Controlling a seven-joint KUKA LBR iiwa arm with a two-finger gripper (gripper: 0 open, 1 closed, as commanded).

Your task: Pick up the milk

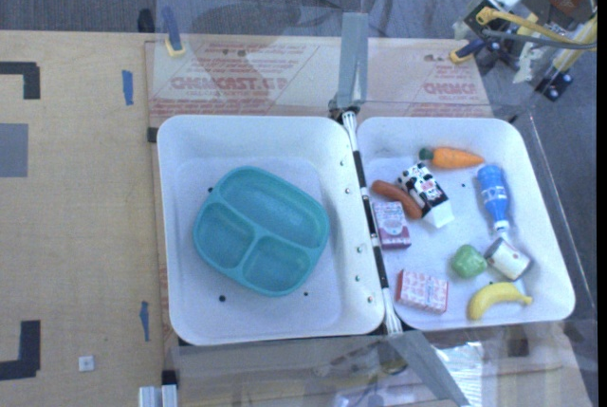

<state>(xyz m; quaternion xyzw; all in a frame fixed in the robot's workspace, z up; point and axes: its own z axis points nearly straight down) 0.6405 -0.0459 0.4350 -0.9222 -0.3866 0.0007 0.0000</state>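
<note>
Toward the middle of the right bin (545,196) we found the milk (424,191), a small carton with black and white cow patches, lying tilted on the white floor. Touching its left side lay a sausage (395,197), running from ten o'clock to four o'clock. At one o'clock from the milk we saw a carrot (453,157), its green end pointing left. At three o'clock, well apart, lay a blue bottle (491,194), its white cap toward six o'clock. At seven o'clock we noted a small pink packet (390,225) close to the bin's left wall. Farther down, at six o'clock, sat a red and white box (421,290). At five o'clock we saw a green item (468,261), and just beside it, to the right, a white cup-like item (508,258) we could not make out clearly. Below those lay a banana (497,299).

Across the divider, at nine o'clock, the left bin (180,301) held a teal tray (261,230) with three sections.

High at one o'clock, beyond the bins, we saw the gripper (517,11); we could not tell how it stood.
</note>
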